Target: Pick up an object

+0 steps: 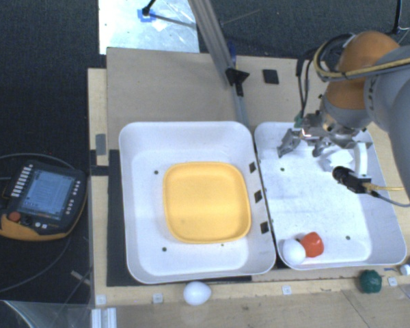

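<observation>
White egg (197, 293) on the desk's (123, 80) front edge.
Claw (306, 144) spread wide, holding nothing; lower squarely over the orange piece (312, 244).

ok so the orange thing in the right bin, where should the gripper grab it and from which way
Grip the orange object across its body, coming straight down from above. It lies low near the right bin's front rim with a white ball touching its left side, so fingers probably fit best closing front to back. The gripper hangs toward the bin's far end.
</observation>
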